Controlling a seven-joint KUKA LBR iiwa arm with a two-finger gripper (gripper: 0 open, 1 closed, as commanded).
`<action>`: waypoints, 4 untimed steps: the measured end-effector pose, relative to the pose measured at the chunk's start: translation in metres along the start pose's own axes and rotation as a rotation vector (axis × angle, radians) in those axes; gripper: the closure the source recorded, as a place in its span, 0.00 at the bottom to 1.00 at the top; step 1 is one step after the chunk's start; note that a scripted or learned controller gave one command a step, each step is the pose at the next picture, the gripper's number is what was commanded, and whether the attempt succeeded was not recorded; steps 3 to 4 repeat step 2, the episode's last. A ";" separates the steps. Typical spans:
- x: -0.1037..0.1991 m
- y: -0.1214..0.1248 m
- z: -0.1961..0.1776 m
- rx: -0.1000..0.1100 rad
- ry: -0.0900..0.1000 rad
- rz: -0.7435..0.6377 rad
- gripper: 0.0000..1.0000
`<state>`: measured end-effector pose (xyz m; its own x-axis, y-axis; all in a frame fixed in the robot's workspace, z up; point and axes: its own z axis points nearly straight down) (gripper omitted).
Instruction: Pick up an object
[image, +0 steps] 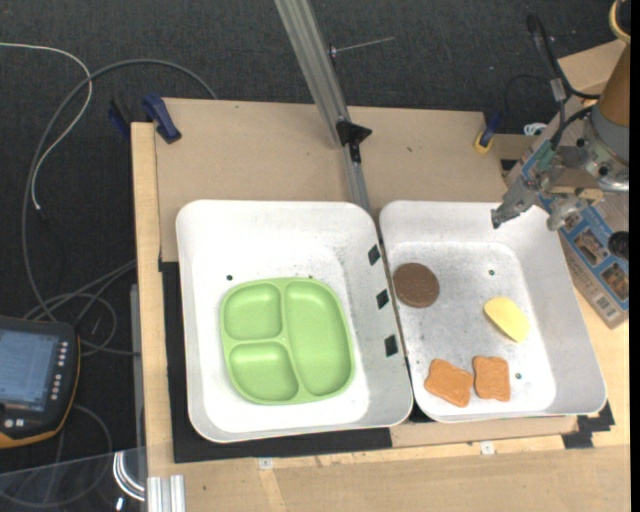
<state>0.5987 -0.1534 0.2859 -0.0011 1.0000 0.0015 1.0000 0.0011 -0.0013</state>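
- Crackers come nearest the camera: two orange, roughly square pieces lying flat in the near part of the right bin (560, 300), one orange cracker (448, 383) just left of the other orange cracker (491, 378), close together, their surfaces lightly textured and their corners rounded.
- Left of them, in the left bin (200, 250), sits a green divided plate (287, 340), pale lime, with three compartments: two small ones on its left side and one long one on its right.
- A little farther back in the right bin lies a yellow wedge (508, 319), smooth and pale, tilted on the diagonal, well apart from the crackers.
- Beyond it, near the bin's left wall, rests a brown disc (416, 285), round, flat and dark, like a small patty.
- The floor of the right bin is speckled with dark flecks around these pieces.
- Farthest back, the gripper (520, 205) hangs over the far right corner of the right bin, above its rim, well apart from every piece; nothing sits between its fingers, and I cannot tell whether they are spread or closed.
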 end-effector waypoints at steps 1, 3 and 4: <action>0.001 0.001 -0.011 -0.003 0.000 -0.002 1.00; -0.056 0.060 -0.084 -0.015 -0.008 0.003 1.00; -0.056 0.060 -0.084 -0.015 -0.008 0.003 1.00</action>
